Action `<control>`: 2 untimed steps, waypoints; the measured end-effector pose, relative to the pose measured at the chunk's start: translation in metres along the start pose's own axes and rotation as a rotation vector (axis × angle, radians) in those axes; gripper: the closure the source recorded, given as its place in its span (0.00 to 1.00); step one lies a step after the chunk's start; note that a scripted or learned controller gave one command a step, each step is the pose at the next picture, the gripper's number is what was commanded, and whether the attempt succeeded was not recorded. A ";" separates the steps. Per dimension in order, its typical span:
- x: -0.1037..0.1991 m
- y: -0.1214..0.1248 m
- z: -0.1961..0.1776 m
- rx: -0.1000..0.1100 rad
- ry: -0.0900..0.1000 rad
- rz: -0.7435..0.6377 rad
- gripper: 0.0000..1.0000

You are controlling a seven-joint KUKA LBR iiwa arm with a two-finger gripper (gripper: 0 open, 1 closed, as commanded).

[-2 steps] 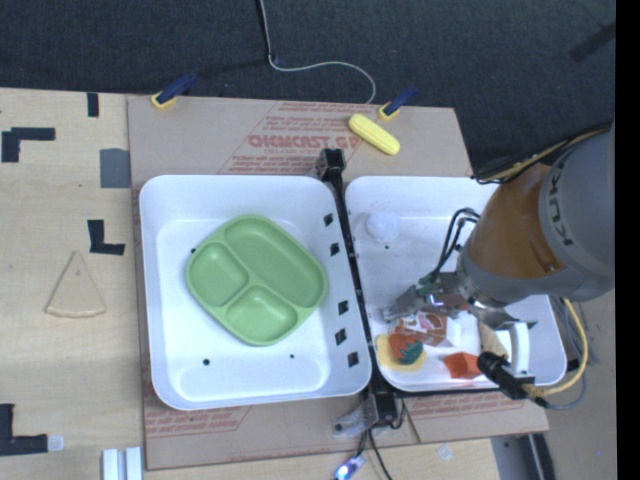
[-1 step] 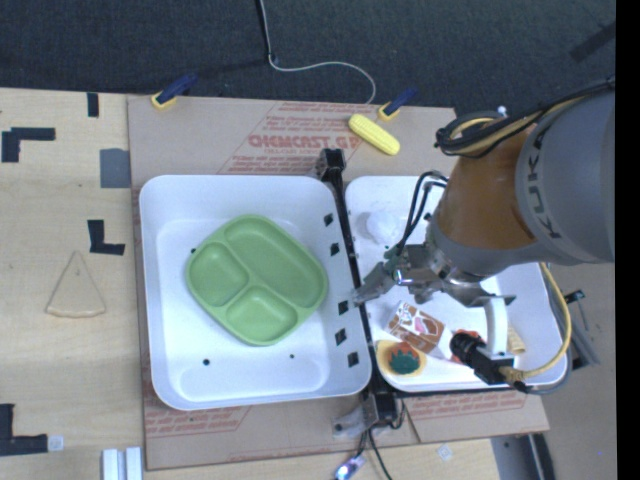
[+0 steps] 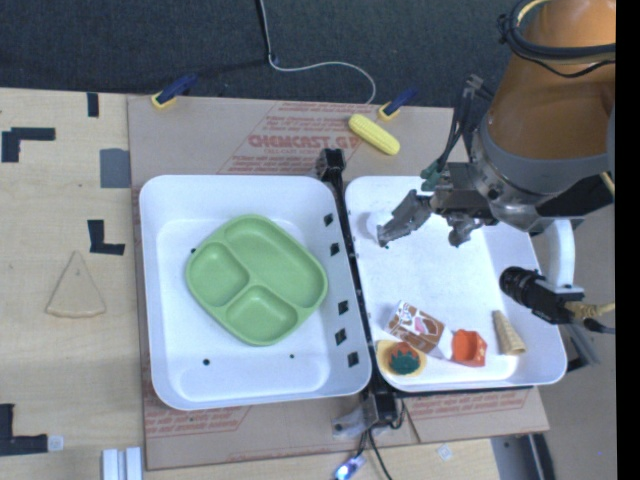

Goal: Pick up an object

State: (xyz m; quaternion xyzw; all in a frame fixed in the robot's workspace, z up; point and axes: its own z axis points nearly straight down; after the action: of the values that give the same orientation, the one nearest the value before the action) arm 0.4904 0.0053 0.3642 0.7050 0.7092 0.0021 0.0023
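Observation:
My gripper [image 3: 422, 236] hangs over the far part of the right bin [image 3: 455, 278], open, with nothing between its fingers. Along that bin's near edge lie a brown and white carton [image 3: 417, 326], an orange-red piece [image 3: 468, 346], a tan cone [image 3: 509, 332] and a small yellow bowl [image 3: 402, 360] with something teal in it. All of them sit well nearer the front than the gripper. A green divided plate [image 3: 257, 278] rests in the middle of the left bin [image 3: 170, 368].
A yellow corn cob [image 3: 374, 134] lies on the cardboard behind the bins. Black clips line the wall shared by the two bins [image 3: 343, 268]. The arm's bulk stands over the right bin's far right corner.

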 end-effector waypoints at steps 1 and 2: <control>-0.001 0.000 -0.004 0.009 -0.002 0.003 1.00; 0.061 -0.007 -0.024 0.007 0.000 0.002 1.00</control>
State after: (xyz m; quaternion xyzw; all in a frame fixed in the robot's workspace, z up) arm 0.4834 0.0662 0.3886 0.7059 0.7084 -0.0004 0.0000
